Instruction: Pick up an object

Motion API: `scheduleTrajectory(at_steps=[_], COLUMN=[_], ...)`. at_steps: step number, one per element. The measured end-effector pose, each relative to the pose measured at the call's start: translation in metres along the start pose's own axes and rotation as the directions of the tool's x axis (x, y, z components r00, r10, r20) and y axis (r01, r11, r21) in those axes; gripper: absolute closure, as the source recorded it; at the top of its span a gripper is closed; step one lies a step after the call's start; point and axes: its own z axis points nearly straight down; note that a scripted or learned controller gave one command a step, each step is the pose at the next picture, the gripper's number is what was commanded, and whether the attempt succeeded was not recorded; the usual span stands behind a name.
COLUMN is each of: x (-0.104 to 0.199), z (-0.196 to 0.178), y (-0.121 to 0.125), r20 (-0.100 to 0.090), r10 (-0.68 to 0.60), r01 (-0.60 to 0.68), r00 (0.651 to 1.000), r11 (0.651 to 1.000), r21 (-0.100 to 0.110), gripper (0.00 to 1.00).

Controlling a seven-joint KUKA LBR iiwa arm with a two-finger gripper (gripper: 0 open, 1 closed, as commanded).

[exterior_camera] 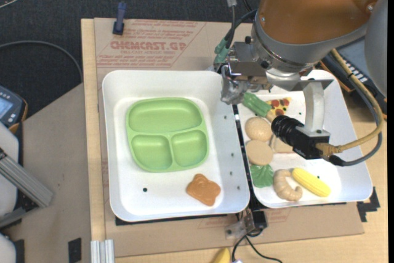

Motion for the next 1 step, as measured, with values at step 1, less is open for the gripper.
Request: scheduleTrajectory(at_steps=[1], x=[0.0002], z=[-0.0102], y=[0.0007], r20=[0.0], r10=[0.0], r01=[0.0], r00=[1.0], r11=[1.0], r21=[-0.002], gripper=[1.0])
